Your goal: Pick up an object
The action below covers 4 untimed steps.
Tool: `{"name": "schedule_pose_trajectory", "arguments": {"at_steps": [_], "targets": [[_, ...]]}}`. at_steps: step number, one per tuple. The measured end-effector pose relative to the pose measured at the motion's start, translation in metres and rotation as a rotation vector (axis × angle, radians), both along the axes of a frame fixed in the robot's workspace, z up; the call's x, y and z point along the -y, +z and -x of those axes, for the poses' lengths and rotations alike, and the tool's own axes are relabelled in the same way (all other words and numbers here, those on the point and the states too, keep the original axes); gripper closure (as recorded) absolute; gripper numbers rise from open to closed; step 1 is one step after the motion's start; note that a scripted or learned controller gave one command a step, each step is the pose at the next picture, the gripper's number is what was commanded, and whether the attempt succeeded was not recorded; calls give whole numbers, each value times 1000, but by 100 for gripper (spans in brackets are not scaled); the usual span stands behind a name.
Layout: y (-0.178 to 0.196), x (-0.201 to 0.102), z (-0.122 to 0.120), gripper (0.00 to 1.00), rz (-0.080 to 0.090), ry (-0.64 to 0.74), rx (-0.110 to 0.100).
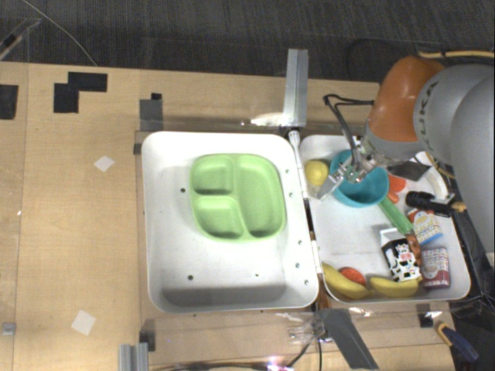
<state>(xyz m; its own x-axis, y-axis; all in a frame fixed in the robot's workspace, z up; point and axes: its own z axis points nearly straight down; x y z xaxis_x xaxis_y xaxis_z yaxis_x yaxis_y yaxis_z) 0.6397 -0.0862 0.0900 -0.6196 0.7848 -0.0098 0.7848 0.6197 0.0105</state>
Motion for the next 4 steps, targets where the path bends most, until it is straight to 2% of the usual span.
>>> {"name": "schedule_pose_trajectory", "arguments": {"at_steps": [1,2,3,4], "targets": [[1,3,27,0,1,-67,3],[1,8,48,0,-3,-204,5],[0,42,20,0,-2,-258,2],[1,42,51,0,-2,-311,5]]}}
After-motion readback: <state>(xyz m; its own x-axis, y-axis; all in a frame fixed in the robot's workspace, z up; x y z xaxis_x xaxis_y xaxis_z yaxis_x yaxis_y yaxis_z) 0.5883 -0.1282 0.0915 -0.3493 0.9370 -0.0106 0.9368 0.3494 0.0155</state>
